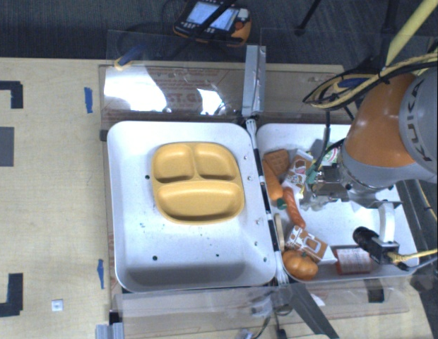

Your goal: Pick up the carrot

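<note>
We see the carrot (292,207) lying along the left wall of the right bin (332,240), wedged among packets. Our hand (319,189) hovers just beside it, presumably lining up; we cannot tell its grip state.

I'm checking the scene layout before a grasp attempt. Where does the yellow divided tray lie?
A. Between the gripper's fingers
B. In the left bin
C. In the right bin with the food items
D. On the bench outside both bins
B. The yellow divided tray rests on the floor of the left bin, while the carrot and other items lie in the right bin.
</note>
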Motion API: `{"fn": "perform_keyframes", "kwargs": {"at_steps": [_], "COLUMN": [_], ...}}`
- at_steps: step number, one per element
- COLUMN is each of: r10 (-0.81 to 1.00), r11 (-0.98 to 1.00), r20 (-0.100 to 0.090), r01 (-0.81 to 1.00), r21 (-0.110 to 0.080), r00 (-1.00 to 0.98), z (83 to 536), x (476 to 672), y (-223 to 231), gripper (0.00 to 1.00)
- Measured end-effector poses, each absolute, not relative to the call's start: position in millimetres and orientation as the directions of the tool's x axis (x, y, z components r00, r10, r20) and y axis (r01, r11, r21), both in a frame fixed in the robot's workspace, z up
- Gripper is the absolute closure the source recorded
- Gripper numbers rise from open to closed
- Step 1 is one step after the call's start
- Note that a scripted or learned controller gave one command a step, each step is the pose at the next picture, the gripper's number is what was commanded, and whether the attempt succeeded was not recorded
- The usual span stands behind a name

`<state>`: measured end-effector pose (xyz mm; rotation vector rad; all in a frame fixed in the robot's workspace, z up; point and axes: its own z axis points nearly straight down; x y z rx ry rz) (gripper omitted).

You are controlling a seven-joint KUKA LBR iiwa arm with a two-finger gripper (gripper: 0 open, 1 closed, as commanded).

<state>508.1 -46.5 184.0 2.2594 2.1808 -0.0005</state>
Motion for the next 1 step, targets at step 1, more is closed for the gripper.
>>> {"fn": "perform_keyframes", "kwargs": {"at_steps": [1], "r10": [0.989], "r11": [-0.150], "r20": [0.001], "r01": [0.989], "r21": [-0.004], "r00": [0.150], "z": [110.7], "x": [489.9], "y": [-119.8], "gripper": [1.00]}}
